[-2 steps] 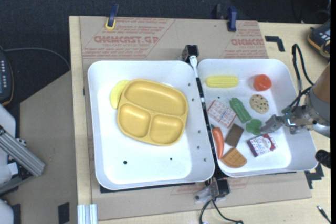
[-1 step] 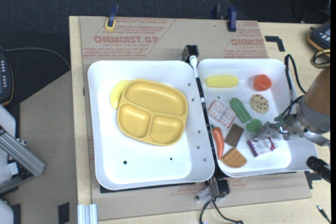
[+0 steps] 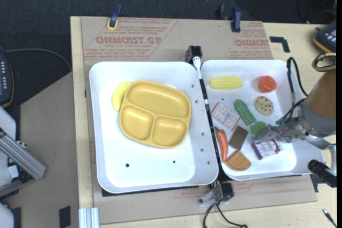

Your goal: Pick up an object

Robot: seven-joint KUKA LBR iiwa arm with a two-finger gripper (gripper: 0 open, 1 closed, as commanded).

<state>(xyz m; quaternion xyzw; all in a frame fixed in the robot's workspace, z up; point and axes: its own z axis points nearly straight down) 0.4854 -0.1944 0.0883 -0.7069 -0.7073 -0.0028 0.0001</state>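
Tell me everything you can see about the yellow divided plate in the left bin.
The yellow divided plate looks like smooth moulded plastic, with rounded corners and three compartments: one long one along the far side, two smaller ones nearer the camera. It lies flat and upright on the floor of the left bin. A pale yellow piece pokes out from under its upper left edge.

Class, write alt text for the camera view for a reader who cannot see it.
A grey robot arm's gripper hovers over small toy foods in the right white bin, near a purple packet. The left white bin holds a yellow divided plastic tray.
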